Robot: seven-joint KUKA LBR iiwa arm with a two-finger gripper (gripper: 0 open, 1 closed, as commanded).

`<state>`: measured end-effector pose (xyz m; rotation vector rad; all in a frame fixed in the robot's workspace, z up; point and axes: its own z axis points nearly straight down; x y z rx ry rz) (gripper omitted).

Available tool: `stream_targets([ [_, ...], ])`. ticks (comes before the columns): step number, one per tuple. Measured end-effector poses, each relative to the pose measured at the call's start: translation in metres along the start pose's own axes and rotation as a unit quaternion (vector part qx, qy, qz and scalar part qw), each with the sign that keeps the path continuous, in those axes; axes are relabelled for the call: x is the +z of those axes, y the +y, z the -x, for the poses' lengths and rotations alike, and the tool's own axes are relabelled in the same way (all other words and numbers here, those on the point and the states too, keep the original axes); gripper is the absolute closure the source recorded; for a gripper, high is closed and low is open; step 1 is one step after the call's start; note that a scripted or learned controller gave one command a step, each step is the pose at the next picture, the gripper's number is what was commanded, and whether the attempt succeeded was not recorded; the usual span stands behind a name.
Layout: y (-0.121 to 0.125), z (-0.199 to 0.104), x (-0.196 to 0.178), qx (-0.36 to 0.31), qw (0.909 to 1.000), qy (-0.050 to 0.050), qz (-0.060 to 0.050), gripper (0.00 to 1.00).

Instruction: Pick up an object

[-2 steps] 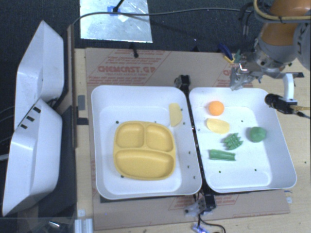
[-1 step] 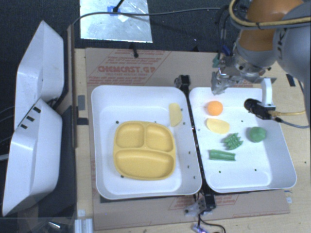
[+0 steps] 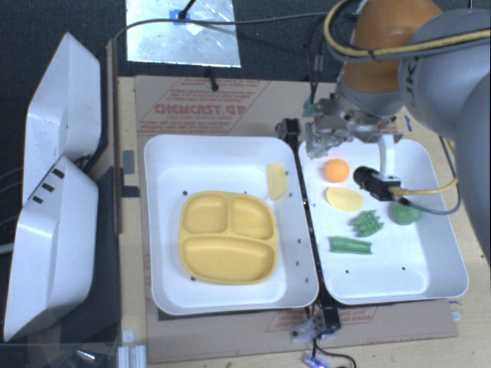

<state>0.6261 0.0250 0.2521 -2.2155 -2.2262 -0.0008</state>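
Approach is the step, I judge: gripper [image 3: 331,146] hangs over the right bin's [image 3: 441,278] far-left corner, just beside the orange ball [image 3: 336,170]. Whether it grips anything, I cannot tell. Next: descend squarely onto the ball.

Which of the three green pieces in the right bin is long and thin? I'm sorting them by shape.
The green pod, lying lowest in the right bin. The bumpy green piece above it is short and knobbly; the green lump by the yellow cable is rounded.
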Motion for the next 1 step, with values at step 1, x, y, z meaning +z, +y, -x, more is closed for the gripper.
stream_targets([
  [1, 0.0014, -0.0500, -0.0014, 0.000, 1.0000, 0.000, 0.001, 1.00],
])
